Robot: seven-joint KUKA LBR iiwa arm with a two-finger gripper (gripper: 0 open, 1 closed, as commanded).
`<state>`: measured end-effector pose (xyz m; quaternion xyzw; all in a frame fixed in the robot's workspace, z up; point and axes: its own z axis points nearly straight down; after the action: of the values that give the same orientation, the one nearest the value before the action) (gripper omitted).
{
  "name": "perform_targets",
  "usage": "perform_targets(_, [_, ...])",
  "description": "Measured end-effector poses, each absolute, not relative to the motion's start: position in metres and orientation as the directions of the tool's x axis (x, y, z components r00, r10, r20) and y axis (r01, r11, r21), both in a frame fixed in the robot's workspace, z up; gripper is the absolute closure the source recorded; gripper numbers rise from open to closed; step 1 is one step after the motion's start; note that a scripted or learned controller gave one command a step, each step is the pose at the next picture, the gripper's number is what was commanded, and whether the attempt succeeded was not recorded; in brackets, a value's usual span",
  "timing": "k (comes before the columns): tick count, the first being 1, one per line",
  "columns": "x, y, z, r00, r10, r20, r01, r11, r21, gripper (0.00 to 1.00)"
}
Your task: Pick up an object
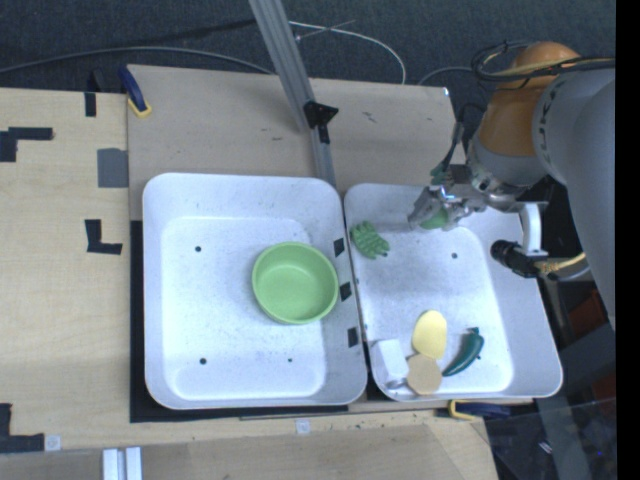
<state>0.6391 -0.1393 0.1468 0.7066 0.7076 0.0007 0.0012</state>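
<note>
My gripper (433,214) hangs over the far edge of the right bin (520,313), reaching in from the right. A small pale green patch shows right at its tip; I cannot make out what it is. A green leafy toy (369,240) lies in the right bin's far left corner, a little left of the gripper. At the bin's near side lie a yellow piece (430,333), a tan piece (424,374), a dark green curved piece (464,352) and a white piece (389,356).
A green bowl (294,283) sits in the left bin (180,228), near its right wall. A grey pole (290,63) slants down to the gap between the bins. Cables trail behind the bench at the top.
</note>
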Motion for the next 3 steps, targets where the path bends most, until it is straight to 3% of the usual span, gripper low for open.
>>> perform_targets(2, [0.644,-0.136,0.254,-0.002,1.0,-0.001,1.0,0.002,0.004,1.0])
perform_targets(3, [0.628,-0.082,0.249,-0.006,1.0,0.001,1.0,0.006,-0.002,1.0])
